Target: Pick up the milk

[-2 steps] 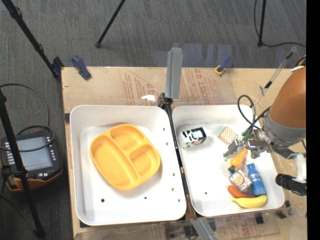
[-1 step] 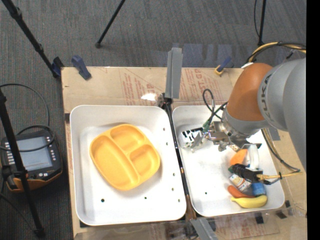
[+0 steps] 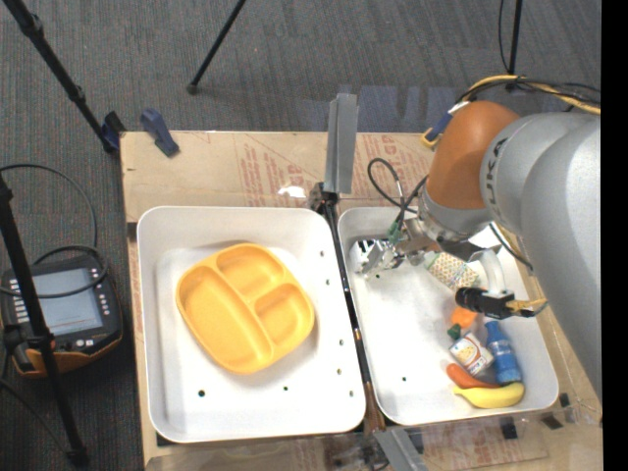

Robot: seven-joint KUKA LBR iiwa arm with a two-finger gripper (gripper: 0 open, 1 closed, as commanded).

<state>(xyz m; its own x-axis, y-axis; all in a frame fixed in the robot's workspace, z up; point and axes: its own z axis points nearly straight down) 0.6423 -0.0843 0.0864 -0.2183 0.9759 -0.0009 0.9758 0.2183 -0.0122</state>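
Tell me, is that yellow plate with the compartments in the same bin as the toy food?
No. The yellow plate lies alone in the left bin; the banana lies in the right bin.

Robotics lab setup. Grey carpet floor (image 3: 294, 37), black tripod legs (image 3: 59, 77) around a plywood surface (image 3: 235, 165), teach pendant (image 3: 61, 307) with cable off to one side, two white bins (image 3: 162, 234) clamped side by side, industrial arm (image 3: 530, 175) with exposed wiring.
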